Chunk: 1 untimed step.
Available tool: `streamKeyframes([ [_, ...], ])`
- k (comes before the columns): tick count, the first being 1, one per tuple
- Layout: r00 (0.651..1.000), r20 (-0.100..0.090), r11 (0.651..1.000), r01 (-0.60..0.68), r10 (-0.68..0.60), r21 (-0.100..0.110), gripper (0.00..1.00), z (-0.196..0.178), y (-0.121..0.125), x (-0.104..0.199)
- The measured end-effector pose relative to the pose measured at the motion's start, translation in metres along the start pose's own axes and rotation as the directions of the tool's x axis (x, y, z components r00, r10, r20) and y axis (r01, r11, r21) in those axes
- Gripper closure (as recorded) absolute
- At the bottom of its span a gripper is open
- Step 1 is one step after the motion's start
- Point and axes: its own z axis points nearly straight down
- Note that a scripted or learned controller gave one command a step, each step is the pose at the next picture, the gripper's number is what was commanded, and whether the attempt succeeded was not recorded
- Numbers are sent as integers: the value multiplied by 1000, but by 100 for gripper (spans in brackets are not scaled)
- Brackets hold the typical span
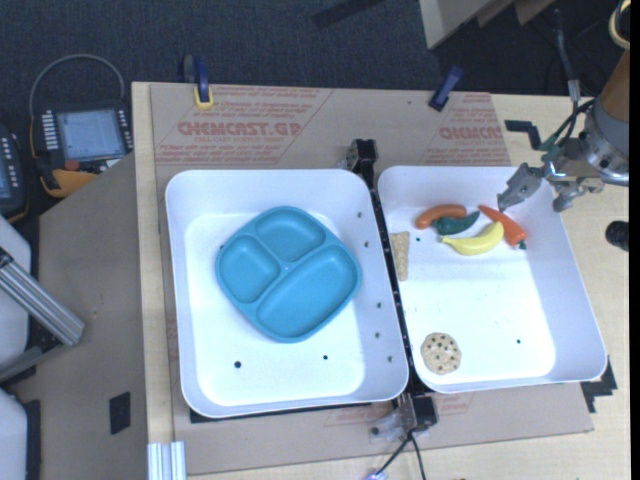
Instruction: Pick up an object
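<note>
1. Left bin (190,298): white, holding a blue divided plate (288,272).
2. Right bin (540,318): white.
3. Toy banana (476,240): yellow.
4. Two toy carrots (442,214) and (506,224): orange.
5. Cookie (440,351): tan, dark-speckled.
6. Cracker (400,254): beige.
7. Desk (150,268): light brown board with red lettering.
</note>
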Motion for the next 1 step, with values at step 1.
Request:
streamKeyframes([
  [1, 1000, -2, 1000, -1, 1, 7, 0, 63, 1, -4],
])
